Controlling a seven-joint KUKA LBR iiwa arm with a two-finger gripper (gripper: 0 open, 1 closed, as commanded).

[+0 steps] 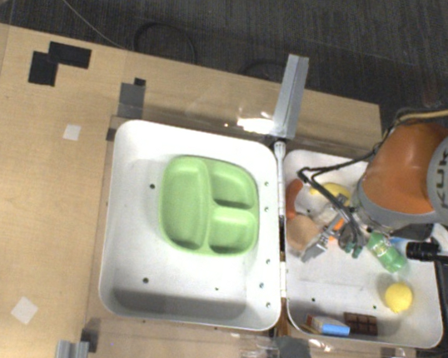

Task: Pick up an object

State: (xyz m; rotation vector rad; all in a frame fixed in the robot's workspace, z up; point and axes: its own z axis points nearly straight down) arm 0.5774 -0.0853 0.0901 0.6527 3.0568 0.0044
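White bin on the right (435, 334) holds the clutter; arm (414, 175) w/ orange band reaches in over its upper half, and the gripper (335, 234) sits low near the bin's left wall, amid a tight bunch of items; can't tell if it is spread, pressed together or pinching anything, too much wiring and blur around the tip. Task's thing isn't fixed, any object will do; candidates nearest the tip are a tan lump (304, 233) just beside it on the left, a reddish item (293, 195) against the wall, a yellow thing (332, 191) partly under the wrist, and a green bottle (386, 254) just to the right; which one the tip is touching, if any, I can't say. Further off, well apart from the tip: a yellow ball (397, 297) and, along the near wall, a blue piece (335, 328) next to a brown bar (363, 325). Left bin (119, 284) has a green divided tray (209, 205), not in play at this moment. Risks, as I judge them: items are packed close, so a close-up could catch two at once or wedge one vs. the bin wall; the bottle is round and may roll out; a lump nipped off-centre could slip on the lift; the tip being so near the wall btwn bins, it may scrape the rim; cables by the wrist could snag. Nothing looks lifted clear of the floor yet, so I'd call the pick not done.
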